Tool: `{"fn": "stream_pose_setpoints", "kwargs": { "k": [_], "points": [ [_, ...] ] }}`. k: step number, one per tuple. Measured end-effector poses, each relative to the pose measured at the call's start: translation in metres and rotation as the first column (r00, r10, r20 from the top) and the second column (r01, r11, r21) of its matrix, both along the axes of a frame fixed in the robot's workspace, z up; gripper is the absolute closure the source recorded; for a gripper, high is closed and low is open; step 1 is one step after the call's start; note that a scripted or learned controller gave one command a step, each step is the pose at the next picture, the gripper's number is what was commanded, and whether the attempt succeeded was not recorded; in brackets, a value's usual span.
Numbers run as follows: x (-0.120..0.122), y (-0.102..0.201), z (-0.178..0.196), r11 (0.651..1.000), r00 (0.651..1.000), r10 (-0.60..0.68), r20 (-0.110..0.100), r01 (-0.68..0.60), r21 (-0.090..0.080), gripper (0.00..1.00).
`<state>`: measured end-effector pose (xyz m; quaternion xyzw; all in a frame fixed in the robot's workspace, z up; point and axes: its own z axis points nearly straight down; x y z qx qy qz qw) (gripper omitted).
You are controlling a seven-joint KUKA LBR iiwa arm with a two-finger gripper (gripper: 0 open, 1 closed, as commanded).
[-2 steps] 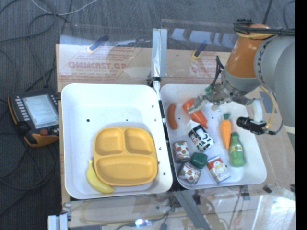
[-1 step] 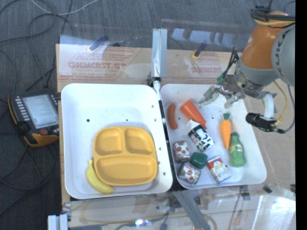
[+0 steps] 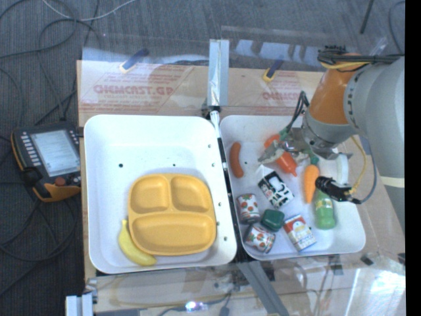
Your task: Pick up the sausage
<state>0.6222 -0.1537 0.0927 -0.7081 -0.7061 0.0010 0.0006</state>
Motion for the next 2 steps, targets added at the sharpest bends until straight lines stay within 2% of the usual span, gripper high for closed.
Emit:
{"fn": "stream_pose_setpoints", "kwargs": {
  "k": [1, 2],
  "points": [
    [0.000, 0.001, 0.008, 1.000, 1.000, 0.001, -0.001, -0.001, 0.002, 1.00],
    [0.020, 0.089, 0.089, 1.000, 1.000, -0.027, -0.001, 0.027, 0.000, 1.00]
  ]
}}
